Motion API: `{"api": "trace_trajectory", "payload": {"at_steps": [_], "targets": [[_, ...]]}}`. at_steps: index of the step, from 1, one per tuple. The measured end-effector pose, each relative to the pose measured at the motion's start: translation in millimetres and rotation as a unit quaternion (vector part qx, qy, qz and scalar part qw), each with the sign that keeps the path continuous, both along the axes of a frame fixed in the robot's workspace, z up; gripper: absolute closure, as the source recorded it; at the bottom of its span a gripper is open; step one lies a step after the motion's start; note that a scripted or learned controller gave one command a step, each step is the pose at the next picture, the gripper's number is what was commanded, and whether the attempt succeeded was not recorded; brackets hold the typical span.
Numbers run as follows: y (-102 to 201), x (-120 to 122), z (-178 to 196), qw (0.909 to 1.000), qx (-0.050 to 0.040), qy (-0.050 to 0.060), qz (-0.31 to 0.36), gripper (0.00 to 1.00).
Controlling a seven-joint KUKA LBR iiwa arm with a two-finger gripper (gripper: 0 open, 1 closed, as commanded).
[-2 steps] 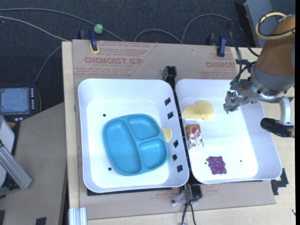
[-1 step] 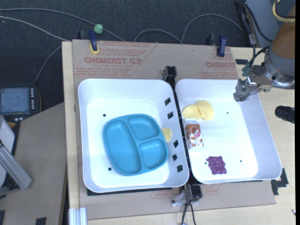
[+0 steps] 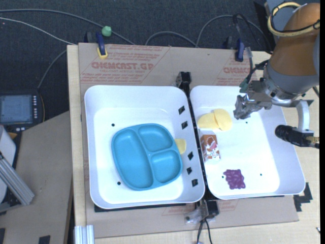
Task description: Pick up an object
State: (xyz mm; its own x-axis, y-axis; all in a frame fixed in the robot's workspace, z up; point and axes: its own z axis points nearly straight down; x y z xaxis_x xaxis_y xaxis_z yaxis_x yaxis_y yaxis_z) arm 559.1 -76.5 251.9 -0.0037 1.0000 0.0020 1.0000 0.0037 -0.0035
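Your arm (image 3: pixel 294 44) reaches over right bin (image 3: pixel 284 161) from surface's right edge. Blue divided plate (image 3: pixel 146 155) fills left bin (image 3: pixel 101 105), small yellow piece (image 3: pixel 181 146) at its right rim. End effector (image 3: pixel 242 110) hovers just beside yellow object (image 3: pixel 216 120); you cannot tell finger opening, nothing visibly held. Picture card (image 3: pixel 209 147) mid-bin; purple grapes (image 3: pixel 234 178) near front edge.

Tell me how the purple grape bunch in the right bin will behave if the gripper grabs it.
The purple grape bunch looks small and lumpy, so it is probably a light toy. Its bumpy surface may let fingers slip between lobes. It lies low and flat on the right bin floor, so it seems unlikely to roll.
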Motion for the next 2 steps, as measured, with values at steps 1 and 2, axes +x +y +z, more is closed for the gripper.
{"api": "trace_trajectory", "payload": {"at_steps": [1,2], "targets": [[47.0,-14.4,-15.6,1.0000,0.0002,0.000,0.000,1.00],[103.4,-35.1,-10.8,1.0000,0.0006,0.000,0.001,1.00]]}}
